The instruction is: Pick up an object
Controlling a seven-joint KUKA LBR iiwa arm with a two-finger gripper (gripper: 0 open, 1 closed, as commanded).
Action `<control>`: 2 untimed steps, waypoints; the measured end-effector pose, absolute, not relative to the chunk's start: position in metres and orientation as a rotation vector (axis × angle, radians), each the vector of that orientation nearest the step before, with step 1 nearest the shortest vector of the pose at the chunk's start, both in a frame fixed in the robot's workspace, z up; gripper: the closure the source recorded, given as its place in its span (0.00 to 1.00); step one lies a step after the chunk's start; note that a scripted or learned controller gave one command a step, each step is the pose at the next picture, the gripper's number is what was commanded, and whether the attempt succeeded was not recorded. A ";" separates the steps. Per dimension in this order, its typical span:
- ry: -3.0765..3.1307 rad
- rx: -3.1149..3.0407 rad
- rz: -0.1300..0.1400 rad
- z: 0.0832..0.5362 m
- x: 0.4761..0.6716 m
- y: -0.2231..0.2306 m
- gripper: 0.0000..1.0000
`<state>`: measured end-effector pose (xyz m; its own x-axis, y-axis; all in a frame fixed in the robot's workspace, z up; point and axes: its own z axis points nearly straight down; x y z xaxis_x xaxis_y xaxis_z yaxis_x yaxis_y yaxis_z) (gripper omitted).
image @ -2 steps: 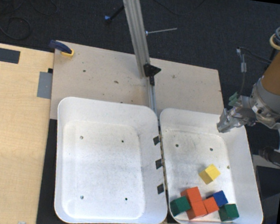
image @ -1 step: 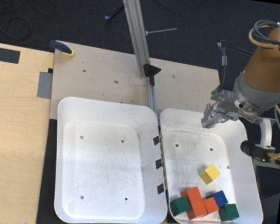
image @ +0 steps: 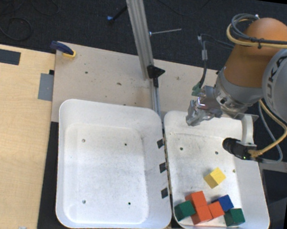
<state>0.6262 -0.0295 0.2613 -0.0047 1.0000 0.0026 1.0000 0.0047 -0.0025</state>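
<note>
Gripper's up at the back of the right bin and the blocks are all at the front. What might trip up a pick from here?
1. The orange blocks, blue block and two green blocks sit packed together, so fingers may land on a neighbour or nudge the cluster.
2. That cluster lies near the right bin's front rim, so a descent there may hit the wall.
3. The gripper is far from them; the lone yellow block looks the safer target.

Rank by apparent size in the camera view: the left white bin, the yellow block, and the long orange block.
1. Left white plastic bin, by far the largest.
2. Long orange block, lying in the right bin's near corner.
3. Small yellow cube, the smallest, alone mid-bin.
</note>
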 end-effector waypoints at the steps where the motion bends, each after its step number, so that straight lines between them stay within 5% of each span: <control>1: -2.224 -2.216 0.001 0.254 0.636 0.015 1.00; 2: -2.222 -2.215 0.004 0.245 0.630 0.057 1.00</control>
